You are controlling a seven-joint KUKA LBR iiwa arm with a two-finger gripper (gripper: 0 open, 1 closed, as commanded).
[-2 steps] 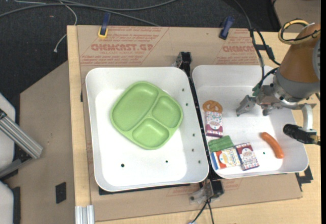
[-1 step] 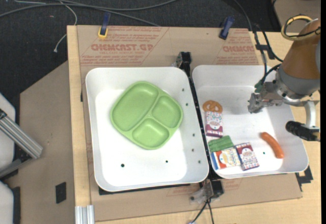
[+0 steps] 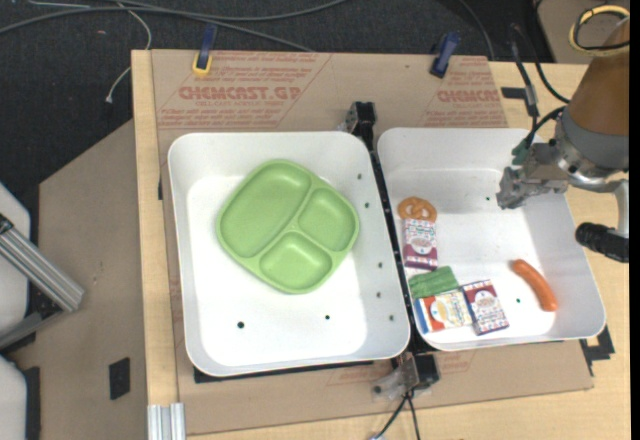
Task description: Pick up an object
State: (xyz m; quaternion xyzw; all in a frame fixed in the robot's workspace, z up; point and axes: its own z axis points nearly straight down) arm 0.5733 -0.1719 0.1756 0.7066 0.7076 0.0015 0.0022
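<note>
My gripper (image 3: 512,190) hangs over the far right part of the right bin (image 3: 455,153), with nothing visible between its fingers. Below it and to the left, along the bin's left wall, lie a pretzel (image 3: 417,210) and a purple-and-white snack packet (image 3: 421,244). Near the front edge sit a green packet (image 3: 432,281), a red-and-yellow packet (image 3: 446,311) and a small card with a red-and-blue picture (image 3: 486,306). An orange carrot-like piece (image 3: 535,284) lies at the right, below the gripper.
The left bin (image 3: 200,328) holds a green three-compartment plate (image 3: 288,225). A black clamp (image 3: 361,116) joins the bins at the back, and another clamp (image 3: 415,373) sits at the front. Cables run over the dark floor behind the bench.
</note>
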